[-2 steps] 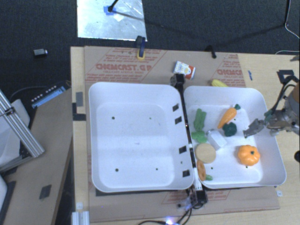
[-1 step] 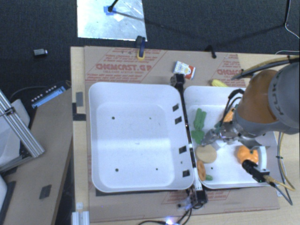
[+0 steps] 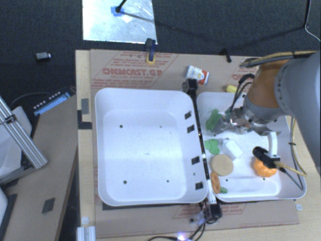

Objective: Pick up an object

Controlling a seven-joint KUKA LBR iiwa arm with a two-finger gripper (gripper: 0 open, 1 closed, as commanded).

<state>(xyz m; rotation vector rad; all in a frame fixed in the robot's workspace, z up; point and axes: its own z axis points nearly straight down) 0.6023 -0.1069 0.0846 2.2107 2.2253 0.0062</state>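
Tool (image 3: 224, 123) hangs low in the right bin (image 3: 249, 191) beside a green object (image 3: 214, 118); grip state unclear.

I see left bin (image 3: 145, 144): smooth glossy white plastic | bench (image 3: 130, 67): matt printed cardboard | far sheet (image 3: 118, 14): shiny metal

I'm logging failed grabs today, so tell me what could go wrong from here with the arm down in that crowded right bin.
1. The gripper sits low in the right bin beside the green object; it may nudge it away rather than grasp it.
2. The white block, tan disc and green piece lie close together, so a grab could catch two or slip.
3. The orange object lies by the arm's cables, which might drag it.
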